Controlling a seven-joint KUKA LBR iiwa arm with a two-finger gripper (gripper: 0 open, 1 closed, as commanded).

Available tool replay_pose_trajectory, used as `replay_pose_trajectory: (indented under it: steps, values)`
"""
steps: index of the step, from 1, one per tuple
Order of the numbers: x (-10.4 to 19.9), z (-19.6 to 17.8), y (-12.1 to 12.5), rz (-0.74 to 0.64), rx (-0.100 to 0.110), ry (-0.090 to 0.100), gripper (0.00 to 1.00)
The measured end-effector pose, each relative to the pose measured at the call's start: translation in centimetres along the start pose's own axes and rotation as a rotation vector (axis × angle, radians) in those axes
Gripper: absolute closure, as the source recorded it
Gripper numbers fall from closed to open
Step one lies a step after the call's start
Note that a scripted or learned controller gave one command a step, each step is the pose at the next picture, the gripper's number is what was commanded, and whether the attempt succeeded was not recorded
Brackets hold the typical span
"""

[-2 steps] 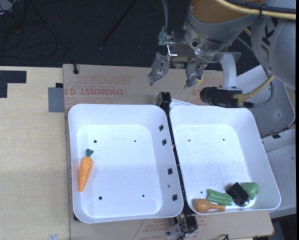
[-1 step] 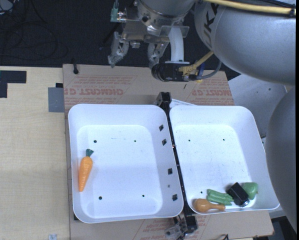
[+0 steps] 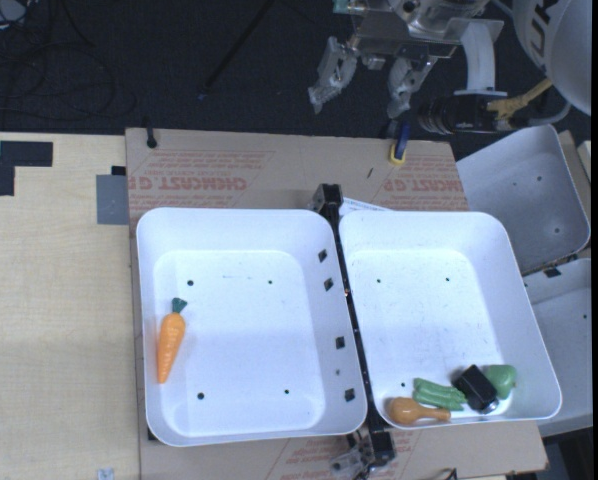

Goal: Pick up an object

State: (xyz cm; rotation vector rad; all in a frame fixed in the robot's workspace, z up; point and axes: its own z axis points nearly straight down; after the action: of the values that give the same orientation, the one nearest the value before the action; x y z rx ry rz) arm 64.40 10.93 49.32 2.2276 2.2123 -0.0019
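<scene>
Beyond both bins [image 3: 139,230], hand [image 3: 364,80] hangs high (fingers spread, nothing between).

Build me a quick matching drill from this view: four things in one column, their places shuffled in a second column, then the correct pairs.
Things:
1. carrot
2. black block
3. end effector
4. orange pear-shaped piece

Places:
A. above the far edge of the bench, fingers spread
B. left bin, by its left wall
C. right bin, along the near wall, left of the green pieces
D. right bin, near corner, lying against the green pieces

Pairs: 1-B, 2-D, 3-A, 4-C
</scene>
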Motion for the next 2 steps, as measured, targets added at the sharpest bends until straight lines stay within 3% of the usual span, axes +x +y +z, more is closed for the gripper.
replay_pose_trajectory:
  steps: [1, 2]
  values:
    - [11.21, -4.68, -0.32, -0.018, 0.000, 0.006, 0.00]
    - [10.72, -5.35, -0.25, -0.014, 0.009, -0.001, 1.00]
